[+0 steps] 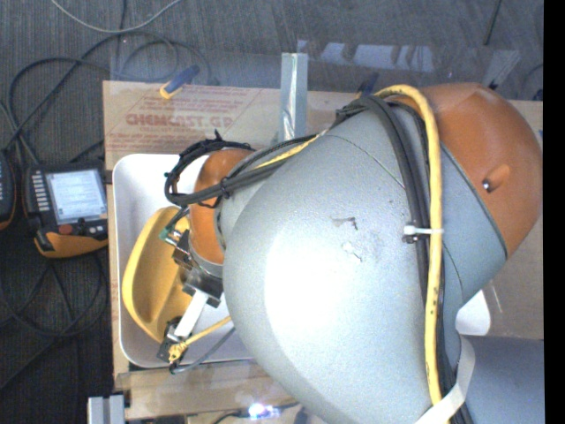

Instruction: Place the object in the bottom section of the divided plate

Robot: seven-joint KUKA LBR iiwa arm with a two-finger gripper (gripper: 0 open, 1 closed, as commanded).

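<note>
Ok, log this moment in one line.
arm: grey arm above shallow white bin | plate: yellow divided plate in bin, partly covered | placement: cannot tell

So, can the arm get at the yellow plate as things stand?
Probably yes: the wrist hangs right over the yellow plate in the white bin, and nothing visible lies between them. The arm hides the plate's right part, so that side is unchecked.

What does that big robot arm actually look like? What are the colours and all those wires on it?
The arm is a bulky rounded shell in smooth grey, with an orange band at one joint and another orange ring near the wrist. A yellow cable and black cables run along it, strapped by a white zip tie.
</note>
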